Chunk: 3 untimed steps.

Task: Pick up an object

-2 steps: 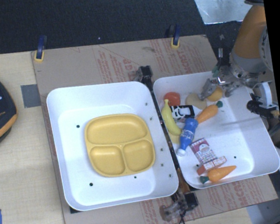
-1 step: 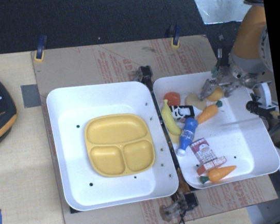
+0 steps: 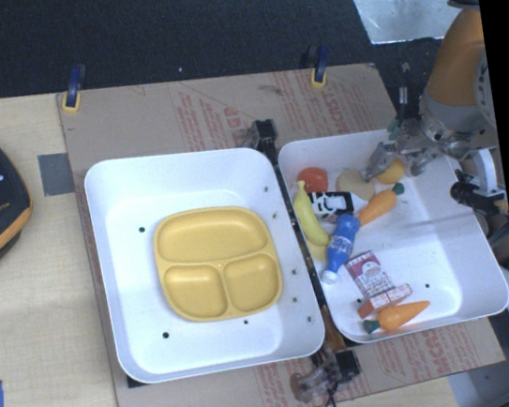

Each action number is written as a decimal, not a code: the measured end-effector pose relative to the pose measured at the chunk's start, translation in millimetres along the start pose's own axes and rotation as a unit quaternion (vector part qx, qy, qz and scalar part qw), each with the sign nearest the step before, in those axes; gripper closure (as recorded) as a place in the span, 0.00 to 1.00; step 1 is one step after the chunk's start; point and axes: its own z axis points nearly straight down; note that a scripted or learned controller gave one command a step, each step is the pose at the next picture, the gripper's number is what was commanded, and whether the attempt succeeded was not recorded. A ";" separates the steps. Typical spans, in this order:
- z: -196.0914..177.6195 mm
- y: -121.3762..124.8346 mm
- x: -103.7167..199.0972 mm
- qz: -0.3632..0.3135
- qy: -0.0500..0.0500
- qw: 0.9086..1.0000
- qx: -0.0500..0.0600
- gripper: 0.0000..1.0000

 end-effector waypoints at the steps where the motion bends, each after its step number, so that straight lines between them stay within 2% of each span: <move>1: -0.3 -0.3 8.8 0.000 -0.001 1.000 0.000 0.00; 2: -10.7 0.1 8.7 -0.001 0.000 1.000 0.000 1.00; 3: -61.0 -60.8 -0.5 0.001 0.000 1.000 0.003 1.00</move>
